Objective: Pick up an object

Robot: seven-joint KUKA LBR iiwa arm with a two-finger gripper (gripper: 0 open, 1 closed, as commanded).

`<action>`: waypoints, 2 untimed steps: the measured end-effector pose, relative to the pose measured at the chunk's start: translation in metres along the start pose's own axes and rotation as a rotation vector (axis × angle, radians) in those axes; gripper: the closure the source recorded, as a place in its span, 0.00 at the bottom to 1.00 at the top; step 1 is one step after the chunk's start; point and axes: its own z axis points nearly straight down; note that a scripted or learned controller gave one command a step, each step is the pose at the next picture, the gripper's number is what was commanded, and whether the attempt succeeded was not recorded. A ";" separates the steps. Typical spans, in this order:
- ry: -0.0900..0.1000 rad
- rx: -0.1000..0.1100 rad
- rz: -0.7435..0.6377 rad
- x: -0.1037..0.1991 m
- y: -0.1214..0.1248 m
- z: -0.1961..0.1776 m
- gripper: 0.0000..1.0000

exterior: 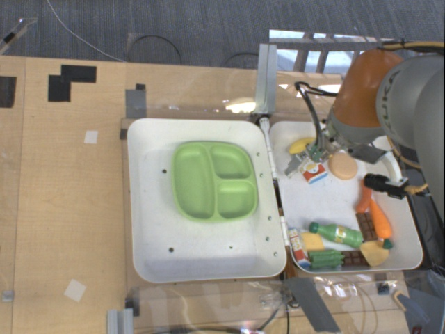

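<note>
A: The arm (pixel 389 96) is seen reaching in over the right bin (pixel 417 256), and the gripper (pixel 306 160) is brought low near the bin's upper left corner.

B: What is found under it?

A: A banana (pixel 300 145) is seen just beside the gripper, and a small red-and-white carton (pixel 316 174) lies right below it. A round tan piece like a bun (pixel 343 166) is set just to the right of the carton.

B: Are the fingers closed on anything?

A: That cannot be told. The metal tips are partly lost against the white bin and the cable, so their spread is not made out. Nothing is seen lifted between them.

B: So how far has the pick been carried?

A: By the look of it, only the approach has been made. No object is shown clear of the bin floor. A grasp and a lift are judged to be left to do.

B: And the rest of the bin?

A: A carrot (pixel 376 214) is laid toward the right wall, a green bottle (pixel 337 234) lies across the lower part, and yellow wedges and a brown bar are crowded around it near the bottom edge. All are well apart from the gripper.

B: The left bin?

A: A green divided plate (pixel 212 181) is seen resting in the middle of the left bin (pixel 149 256) on the bench (pixel 62 207). It is untouched, well apart from the arm.
</note>
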 end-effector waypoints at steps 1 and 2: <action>-0.008 -0.006 0.166 -0.005 -0.002 0.000 0.00; -0.007 -0.004 0.350 -0.013 0.001 0.001 0.00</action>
